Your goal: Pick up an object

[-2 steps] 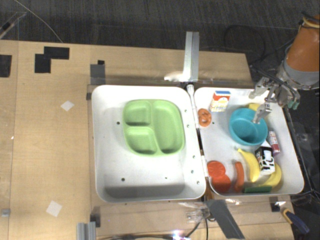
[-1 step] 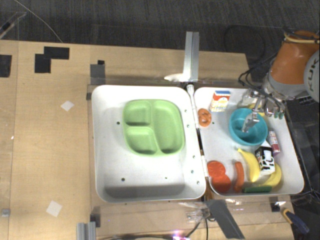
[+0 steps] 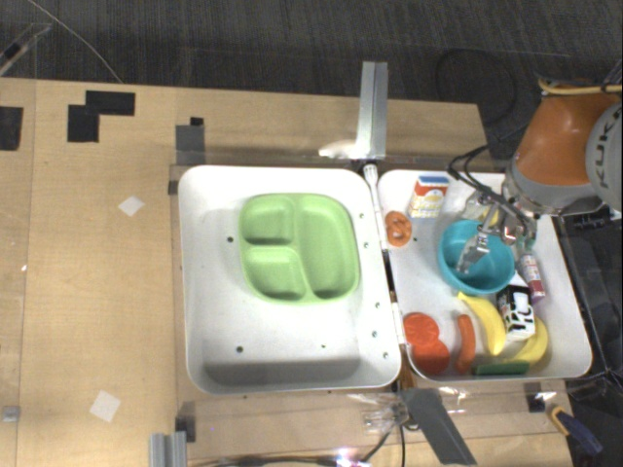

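two white bins side by side mid-frame. left bin (image 3: 209,261) holds a green divided plate (image 3: 297,246), three sections, sitting centre of that bin. right bin (image 3: 574,343) is the crowded one, centre right of frame.

arm (image 3: 569,154) comes in from the upper right, orange band showing, gripper (image 3: 479,246) hanging down into the teal bowl (image 3: 477,261) in the upper middle of the right bin. whether anything is pinched or how wide the gripper stands, cannot tell, metal parts blur against the bowl.

likely target by position is the bowl: looks like hard plastic, light, stiff, smooth so a bit slippery; best hold is over the rim wall, one finger inside and one outside. it could tip or skate if nudged.

banana (image 3: 496,324) lies lower right of the bowl, just beside it, curved, probably toy plastic, light; grab across the middle. a small black and white thing (image 3: 519,311) rests on it. red round thing (image 3: 424,335) at lower left of the right bin, orange carrot-like piece (image 3: 466,339) next to it, green block (image 3: 501,366) at the bottom edge. small carton (image 3: 429,197) at the bin's top, light, boxy, easy flat sides. little doughnut-like piece (image 3: 397,227) by the left wall. pink marker-like stick (image 3: 531,270) right of the bowl, thin, would roll.
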Robot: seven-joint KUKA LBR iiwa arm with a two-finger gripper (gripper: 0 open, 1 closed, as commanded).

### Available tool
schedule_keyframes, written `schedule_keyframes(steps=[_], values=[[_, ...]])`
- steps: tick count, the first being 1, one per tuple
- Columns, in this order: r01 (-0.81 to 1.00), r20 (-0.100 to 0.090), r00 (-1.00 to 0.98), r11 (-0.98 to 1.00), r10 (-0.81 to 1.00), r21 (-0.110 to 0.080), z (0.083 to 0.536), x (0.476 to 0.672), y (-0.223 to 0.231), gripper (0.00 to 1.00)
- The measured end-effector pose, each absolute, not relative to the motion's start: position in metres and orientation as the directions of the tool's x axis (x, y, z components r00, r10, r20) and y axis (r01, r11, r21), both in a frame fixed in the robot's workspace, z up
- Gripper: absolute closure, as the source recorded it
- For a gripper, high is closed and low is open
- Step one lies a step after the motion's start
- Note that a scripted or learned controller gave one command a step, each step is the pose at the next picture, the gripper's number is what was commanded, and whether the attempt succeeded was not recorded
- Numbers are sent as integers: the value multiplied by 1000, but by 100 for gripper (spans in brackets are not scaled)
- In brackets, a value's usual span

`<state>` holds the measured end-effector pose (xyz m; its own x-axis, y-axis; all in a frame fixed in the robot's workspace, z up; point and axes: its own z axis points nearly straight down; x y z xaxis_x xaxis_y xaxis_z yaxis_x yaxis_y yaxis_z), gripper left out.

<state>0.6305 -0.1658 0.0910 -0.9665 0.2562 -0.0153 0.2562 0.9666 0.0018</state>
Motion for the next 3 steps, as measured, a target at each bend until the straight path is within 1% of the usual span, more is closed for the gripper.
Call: schedule_keyframes(steps=[1, 2, 3], values=[[250, -9, -968, 968, 250, 3, 97, 580, -128, 0], [358, -15, -934, 934, 358, 5, 91, 602, -89, 0], [441, -16, -897, 897, 441, 5, 91, 618, -141, 0]])
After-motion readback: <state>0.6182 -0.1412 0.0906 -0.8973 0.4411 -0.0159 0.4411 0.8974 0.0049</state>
